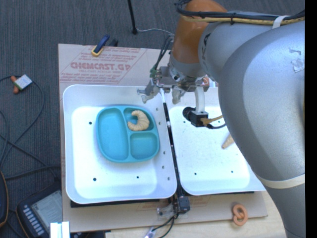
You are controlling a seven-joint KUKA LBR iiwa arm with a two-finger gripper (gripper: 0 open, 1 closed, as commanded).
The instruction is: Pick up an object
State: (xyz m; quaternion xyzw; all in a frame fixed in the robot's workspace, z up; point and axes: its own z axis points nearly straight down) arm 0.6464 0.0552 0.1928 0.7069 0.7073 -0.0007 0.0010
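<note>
The gripper (162, 92) is held above the far rim where the 2 white bins meet; whether it is released or clenched cannot be told. A croissant (139, 120) is set in the far right compartment of a teal 3-part plate (111, 140) in the left bin (79, 182). A small tan piece (227, 142) is partly hidden by the arm in the right bin (213, 182).
</note>
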